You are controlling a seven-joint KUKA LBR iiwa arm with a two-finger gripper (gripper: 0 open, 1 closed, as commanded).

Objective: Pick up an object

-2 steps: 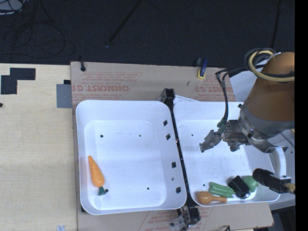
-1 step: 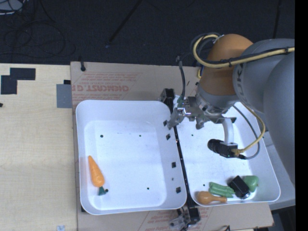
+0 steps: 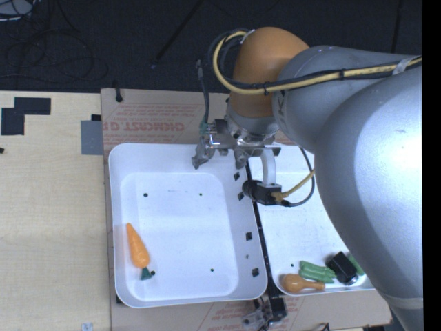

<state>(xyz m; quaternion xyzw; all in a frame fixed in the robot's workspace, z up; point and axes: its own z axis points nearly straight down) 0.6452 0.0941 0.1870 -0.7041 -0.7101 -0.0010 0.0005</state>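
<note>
Grey arm [image 3: 358, 116] w/ orange band [image 3: 265, 54] filling upper right and right of frame, reaching in toward centre. Yellow and black cables [image 3: 227, 61] looped round the band. Gripper [image 3: 219, 156] at upper centre, over top edge of left bin [image 3: 120, 185], near its upper right corner. Fingers [image 3: 200, 158] pointing down-left, slightly apart; nothing seen between them, so holding nothing. Exact gap hard to judge at this res.

Left bin: white, shallow, centre-left of frame. Toy carrot [image 3: 137, 247] lying in its lower left part, orange body w/ small green stub at the bottom end, close to left wall. Well apart from gripper.

Right bin [image 3: 289, 240]: lower right of centre, partly hidden under arm. Near its bottom edge: yellow-brown pear-shaped item [image 3: 301, 283], green pod-like item [image 3: 317, 272] just beside and above it, black block [image 3: 342, 267] to the right of those, touching or nearly so; cannot tell which.

Cardboard sheet [image 3: 151, 119] w/ red print under both bins. Light wood bench [image 3: 48, 219] at left, w/ dark and grey patches [image 3: 27, 112] upper left. Dark floor w/ wires [image 3: 41, 19] along top.
</note>
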